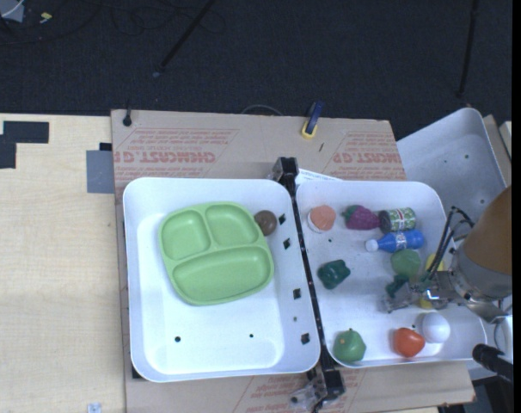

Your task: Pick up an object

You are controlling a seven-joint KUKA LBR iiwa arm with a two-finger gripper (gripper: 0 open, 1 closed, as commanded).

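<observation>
Nearest the camera, along the front edge of the right bin (pixel 432 198), three items are seen: a green apple-like fruit (pixel 350 346) at about 7 o'clock of that bin, an orange-red tomato-like piece (pixel 407 342) at about 5 o'clock, and a white egg-shaped object (pixel 434 327) just beside it, toward 4 o'clock. Just behind these, the end effector (pixel 401 296) is found low over the right bin at roughly 4 o'clock, reached in from the right; whether it is apart or together cannot be told, and nothing is seen clamped in it. A pale green round object (pixel 406 262) lies at its 12 o'clock, close by. A dark green pepper-like piece (pixel 334 273) sits near the bin's centre-left. Farther back, a blue bottle (pixel 395 243), a green-labelled can (pixel 399 220), a purple piece (pixel 361 218) and a peach-coloured round item (pixel 322 218) are ranged along the 12 o'clock side. In the left bin (pixel 149 317), a green divided tray (pixel 216 252) is placed, with a brown ball (pixel 265 222) touching its 2 o'clock corner. Both bins rest on cardboard (pixel 200 149) over the surface (pixel 45 282).
</observation>
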